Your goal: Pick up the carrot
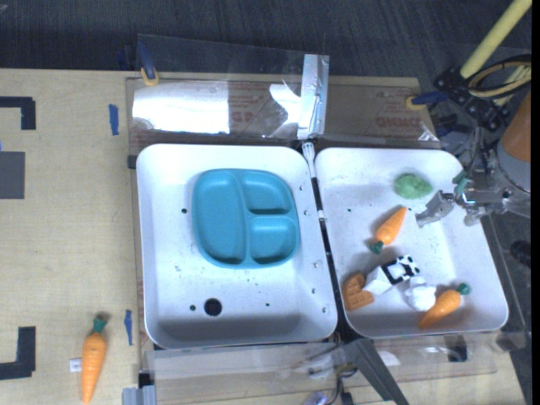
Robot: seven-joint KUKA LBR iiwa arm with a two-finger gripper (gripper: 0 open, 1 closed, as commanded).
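Observation:
An orange carrot (391, 224) with a green tip lies tilted near the middle of the right bin (481, 251). A second carrot (443, 305) rests at that bin's front right corner. A third carrot (93, 354) lies on the wooden bench outside the bins, at the front left. My gripper (453, 208) hangs over the right bin's right side, to the right of the middle carrot and apart from it. Its fingers stand open with nothing between them.
The right bin also holds a green lump (413, 185) at the back, a black-and-white toy (399, 271), a white piece (418, 296) and an orange chunk (356, 293). A blue divided plate (246, 218) sits in the left bin (160, 251). Cables and a yellow pole (498, 32) stand at the back right.

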